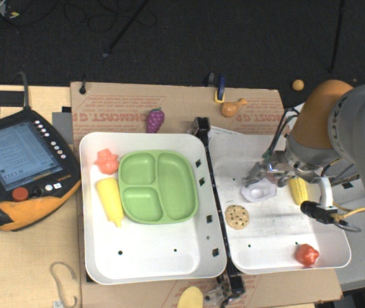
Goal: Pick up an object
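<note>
Camera view: gripper is seen low in the right bin, over a small pale object; finger state cannot be told. Corn cob lies just beside it, cookie near, red piece well apart. Green tray sits in the left bin.

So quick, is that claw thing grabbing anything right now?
Gripper: down in the right bin, at a small pale object; whether it is open, shut or holding anything cannot be told.
</note>
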### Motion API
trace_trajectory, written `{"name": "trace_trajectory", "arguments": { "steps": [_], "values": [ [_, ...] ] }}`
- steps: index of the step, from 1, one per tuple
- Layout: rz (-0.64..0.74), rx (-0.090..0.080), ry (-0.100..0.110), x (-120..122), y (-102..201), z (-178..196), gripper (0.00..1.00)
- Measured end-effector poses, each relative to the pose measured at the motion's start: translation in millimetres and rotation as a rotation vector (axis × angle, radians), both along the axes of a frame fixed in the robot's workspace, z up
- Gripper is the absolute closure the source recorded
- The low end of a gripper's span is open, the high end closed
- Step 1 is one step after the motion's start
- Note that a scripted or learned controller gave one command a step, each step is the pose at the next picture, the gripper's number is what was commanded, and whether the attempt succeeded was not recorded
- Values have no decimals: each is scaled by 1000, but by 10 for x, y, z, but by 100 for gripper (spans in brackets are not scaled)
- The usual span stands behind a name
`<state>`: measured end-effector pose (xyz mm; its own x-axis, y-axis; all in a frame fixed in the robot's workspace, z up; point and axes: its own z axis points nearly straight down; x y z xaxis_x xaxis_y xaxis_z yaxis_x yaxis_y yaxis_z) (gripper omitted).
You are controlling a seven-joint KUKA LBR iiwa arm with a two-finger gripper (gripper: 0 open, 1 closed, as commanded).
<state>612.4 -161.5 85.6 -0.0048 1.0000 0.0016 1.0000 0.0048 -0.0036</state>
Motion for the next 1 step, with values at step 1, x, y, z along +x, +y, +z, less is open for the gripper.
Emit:
{"name": "trace_trajectory", "arguments": {
  "steps": [1],
  "values": [
    [-1,-1,-6,17,-13,139,100]
  ]
}}
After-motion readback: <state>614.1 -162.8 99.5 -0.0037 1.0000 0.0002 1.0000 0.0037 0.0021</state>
